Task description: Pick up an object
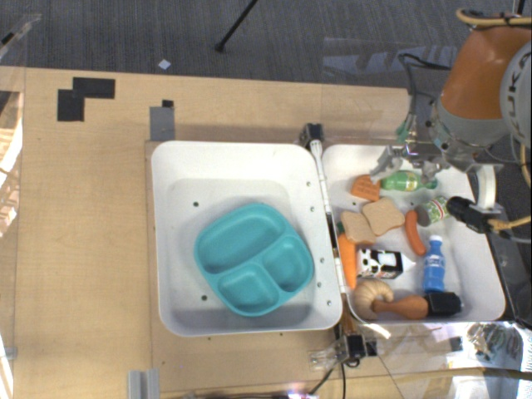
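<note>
- The grey two-finger gripper (407, 163) is hanging over the far edge of the right white bin (490, 293), jaws spread, astride a pale green plastic bottle (402, 181); nothing is looking pinched yet.
- Judging the step: the grasp is being lined up; next would be closing on the bottle, then lifting.
- The bottle is lying flat, its long axis running along the far edge; which end is the cap, I cannot tell.
</note>
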`<state>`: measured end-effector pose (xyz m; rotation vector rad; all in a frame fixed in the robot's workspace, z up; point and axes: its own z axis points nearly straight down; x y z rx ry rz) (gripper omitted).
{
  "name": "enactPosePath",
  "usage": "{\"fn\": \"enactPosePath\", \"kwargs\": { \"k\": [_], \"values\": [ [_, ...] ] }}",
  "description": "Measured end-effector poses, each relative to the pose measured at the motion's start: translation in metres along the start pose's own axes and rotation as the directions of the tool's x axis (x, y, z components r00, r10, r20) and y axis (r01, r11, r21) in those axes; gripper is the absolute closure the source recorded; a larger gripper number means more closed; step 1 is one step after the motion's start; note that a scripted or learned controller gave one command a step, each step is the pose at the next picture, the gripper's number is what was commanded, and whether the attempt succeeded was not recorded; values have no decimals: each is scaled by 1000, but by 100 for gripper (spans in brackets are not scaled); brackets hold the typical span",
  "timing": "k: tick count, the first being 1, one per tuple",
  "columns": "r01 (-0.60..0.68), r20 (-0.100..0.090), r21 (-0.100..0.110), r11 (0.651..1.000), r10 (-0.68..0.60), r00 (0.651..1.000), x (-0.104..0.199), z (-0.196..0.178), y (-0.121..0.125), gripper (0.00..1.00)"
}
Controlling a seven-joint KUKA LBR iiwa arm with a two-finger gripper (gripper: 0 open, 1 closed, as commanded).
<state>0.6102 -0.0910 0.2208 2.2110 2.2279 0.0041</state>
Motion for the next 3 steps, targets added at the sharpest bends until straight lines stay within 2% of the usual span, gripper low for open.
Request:
{"fn": "enactPosePath", "kwargs": {
  "k": [1,2,3],
  "values": [
    [92,6,-12,996,-92,996,-44,121,-31,0],
    [95,5,-19,995,-94,996,-42,109,-28,100],
    [190,4,-13,982,-190,982,-1,-2,-65,100]
  ]
}}
